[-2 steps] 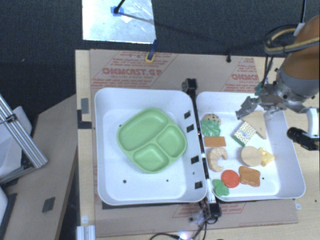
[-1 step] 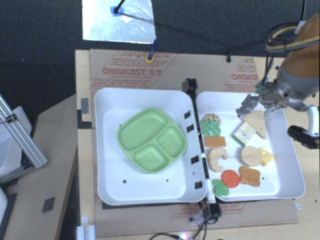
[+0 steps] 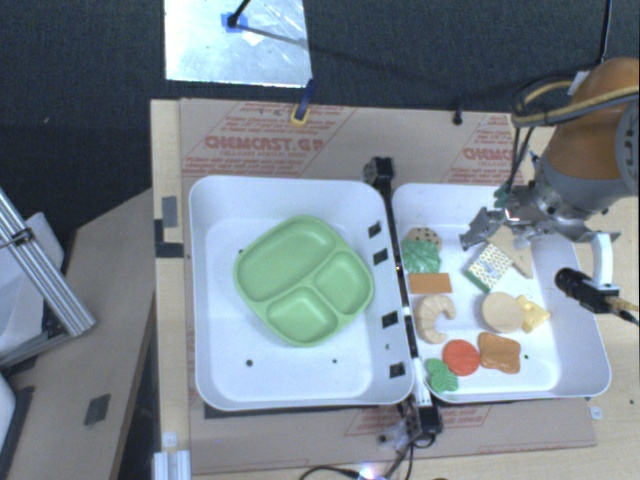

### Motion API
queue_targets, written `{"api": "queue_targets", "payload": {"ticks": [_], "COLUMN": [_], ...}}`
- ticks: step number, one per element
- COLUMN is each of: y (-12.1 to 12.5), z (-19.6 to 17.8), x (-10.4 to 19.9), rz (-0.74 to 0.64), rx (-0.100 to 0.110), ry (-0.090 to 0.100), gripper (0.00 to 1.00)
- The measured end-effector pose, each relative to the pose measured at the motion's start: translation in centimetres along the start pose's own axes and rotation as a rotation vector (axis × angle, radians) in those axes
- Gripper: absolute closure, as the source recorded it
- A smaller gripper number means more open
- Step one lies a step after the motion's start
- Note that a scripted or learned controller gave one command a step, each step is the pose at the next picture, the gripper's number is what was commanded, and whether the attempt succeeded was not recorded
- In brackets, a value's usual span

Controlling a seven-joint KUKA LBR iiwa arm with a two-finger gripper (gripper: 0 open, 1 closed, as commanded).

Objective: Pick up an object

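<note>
The right bin holds several toy foods. Among them are a chip cookie, a green leafy piece, an orange slab, a pale croissant, a red disc, a brown toast, a round beige bun and a yellow wedge. A white square with green dots lies tilted in the bin's upper middle. My gripper hangs low just above and behind that square, over the bin's back part. Nothing is visibly lifted.
The left bin carries a green divided plate. A black divider with clips runs between the bins. A small green piece sits at the right bin's front left corner. A black fitting juts over the right rim.
</note>
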State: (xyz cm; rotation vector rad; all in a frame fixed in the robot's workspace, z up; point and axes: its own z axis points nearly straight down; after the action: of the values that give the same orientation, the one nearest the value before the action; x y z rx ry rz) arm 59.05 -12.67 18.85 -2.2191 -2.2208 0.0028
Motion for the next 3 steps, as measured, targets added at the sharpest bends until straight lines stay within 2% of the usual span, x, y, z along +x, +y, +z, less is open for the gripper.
{"api": "queue_targets", "payload": {"ticks": [1,2,3], "y": [-0.8,-0.6,-0.3], "z": [4.6,9.4,7.9], "x": [0.1,0.1,-0.1], "rz": [0.000,-0.001,0.000], "rx": [0.000,-0.008,-0.020], "ry": [0.000,-0.004,-0.009], "gripper": [0.00,0.00,1.00]}}
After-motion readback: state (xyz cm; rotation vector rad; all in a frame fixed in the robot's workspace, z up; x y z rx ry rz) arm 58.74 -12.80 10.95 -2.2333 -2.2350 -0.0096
